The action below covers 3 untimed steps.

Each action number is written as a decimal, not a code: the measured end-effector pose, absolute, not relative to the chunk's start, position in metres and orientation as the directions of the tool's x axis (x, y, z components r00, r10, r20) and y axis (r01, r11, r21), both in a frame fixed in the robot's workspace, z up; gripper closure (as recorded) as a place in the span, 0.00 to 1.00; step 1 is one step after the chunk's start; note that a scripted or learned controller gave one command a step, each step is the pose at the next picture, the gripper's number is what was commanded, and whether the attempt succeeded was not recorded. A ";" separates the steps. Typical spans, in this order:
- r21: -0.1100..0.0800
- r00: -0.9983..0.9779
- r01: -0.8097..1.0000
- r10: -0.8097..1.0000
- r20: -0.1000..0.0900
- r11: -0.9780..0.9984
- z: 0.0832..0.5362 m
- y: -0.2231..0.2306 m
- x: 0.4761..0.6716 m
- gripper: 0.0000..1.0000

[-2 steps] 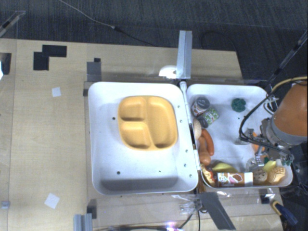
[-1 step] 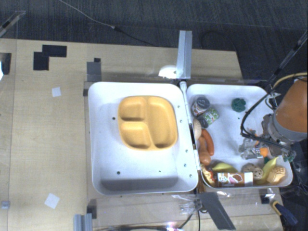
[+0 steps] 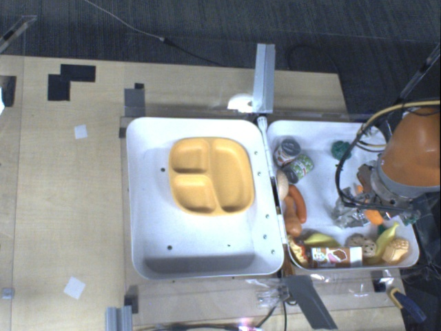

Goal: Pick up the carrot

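Wooden bench with two white bins: left bin (image 3: 148,185) holds a yellow tray (image 3: 209,174), right bin (image 3: 313,133) is full of toy food. I see my gripper (image 3: 358,214) low in the right bin, with the carrot (image 3: 374,216) just beside it on the right, touching or nearly so. Can't tell how the jaws stand or whether they hold it.

This is looking like a robotics lab: a wooden bench (image 3: 62,205) is carrying two white bins (image 3: 148,254), metal brackets (image 3: 264,74), loose cables (image 3: 103,9) and toy food (image 3: 324,255).
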<state>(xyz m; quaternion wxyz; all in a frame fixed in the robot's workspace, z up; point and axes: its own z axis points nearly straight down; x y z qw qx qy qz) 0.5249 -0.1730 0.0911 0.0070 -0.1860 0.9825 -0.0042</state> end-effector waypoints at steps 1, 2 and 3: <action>-0.010 -0.930 -0.367 -0.367 -0.014 0.930 0.090 -0.172 0.525 0.00; -0.011 -0.931 -0.363 -0.364 -0.018 0.932 0.090 -0.169 0.510 0.00; -0.011 -0.931 -0.363 -0.364 -0.017 0.932 0.090 -0.169 0.510 0.00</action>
